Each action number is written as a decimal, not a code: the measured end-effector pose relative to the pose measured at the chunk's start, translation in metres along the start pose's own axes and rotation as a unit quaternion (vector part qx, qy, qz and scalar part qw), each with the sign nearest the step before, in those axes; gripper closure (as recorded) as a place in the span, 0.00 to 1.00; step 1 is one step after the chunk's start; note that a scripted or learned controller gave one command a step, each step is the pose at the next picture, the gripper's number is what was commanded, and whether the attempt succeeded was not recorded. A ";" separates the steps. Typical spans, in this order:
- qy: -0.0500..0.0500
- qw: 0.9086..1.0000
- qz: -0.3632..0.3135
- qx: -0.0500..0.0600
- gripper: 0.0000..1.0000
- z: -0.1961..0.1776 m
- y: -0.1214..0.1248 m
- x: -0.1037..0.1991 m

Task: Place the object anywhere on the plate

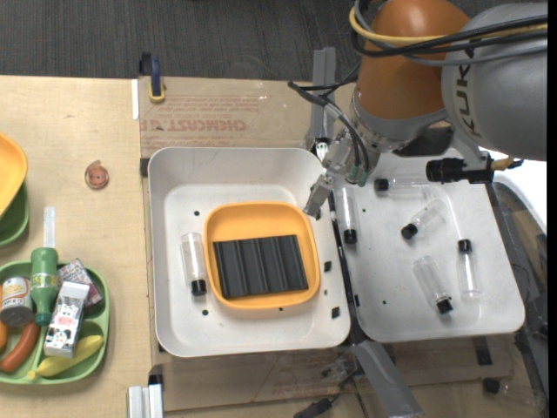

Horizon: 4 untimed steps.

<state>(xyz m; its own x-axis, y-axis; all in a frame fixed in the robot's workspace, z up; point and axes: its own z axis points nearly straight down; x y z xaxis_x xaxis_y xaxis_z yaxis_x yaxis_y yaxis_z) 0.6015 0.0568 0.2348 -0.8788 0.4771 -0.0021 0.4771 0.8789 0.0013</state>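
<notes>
A pale wooden bench (70, 120) carries 2 shallow white bins. In the left bin (170, 320), an orange plate (261, 225) holds a black ribbed block (259, 265), and 1 clear vial with a black cap (192, 264) lies just beside the plate's left edge. The gripper (318, 197) hangs over the plate's upper right corner; whether its fingers are spread or closed, I cannot tell. The right bin (487, 320) holds 5 more vials, including one (423, 219) near its middle. A green food tray (83, 360) sits far left.
</notes>
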 end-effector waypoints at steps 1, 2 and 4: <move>0.000 1.000 -0.023 0.000 0.00 -0.032 -0.005 0.013; 0.000 1.000 -0.002 0.000 0.00 -0.077 -0.027 0.044; 0.001 0.999 0.034 0.001 0.00 -0.062 -0.065 0.059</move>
<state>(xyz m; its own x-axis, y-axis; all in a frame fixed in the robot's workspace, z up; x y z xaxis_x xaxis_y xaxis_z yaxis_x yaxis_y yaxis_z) 0.5186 0.0273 0.2961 -0.8446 0.5353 0.0003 0.5353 0.8446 -0.0010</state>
